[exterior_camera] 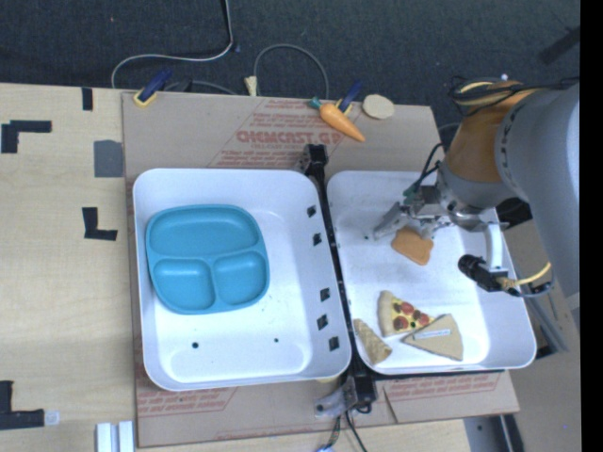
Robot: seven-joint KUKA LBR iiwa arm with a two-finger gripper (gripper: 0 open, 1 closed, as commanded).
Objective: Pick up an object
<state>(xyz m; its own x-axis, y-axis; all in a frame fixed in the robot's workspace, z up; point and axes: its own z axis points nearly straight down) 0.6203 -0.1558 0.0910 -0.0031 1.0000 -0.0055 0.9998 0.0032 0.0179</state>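
The grey arm's gripper (407,217) hangs over the right white bin (476,351) right of centre in the frame, just above a small orange-brown block (413,247). Whether its fingers are spread or closed, I cannot tell. A blue divided plastic tray (205,257) lies in the left white bin (226,365).

Printed in red, upside down, on the cardboard sheet (273,137) under the bins: large lettering, seemingly "CHEMCAST", though not surely legible. Smaller red lines beneath it too blurred to read. Fainter red print along the sheet's lower edge, likewise unreadable.
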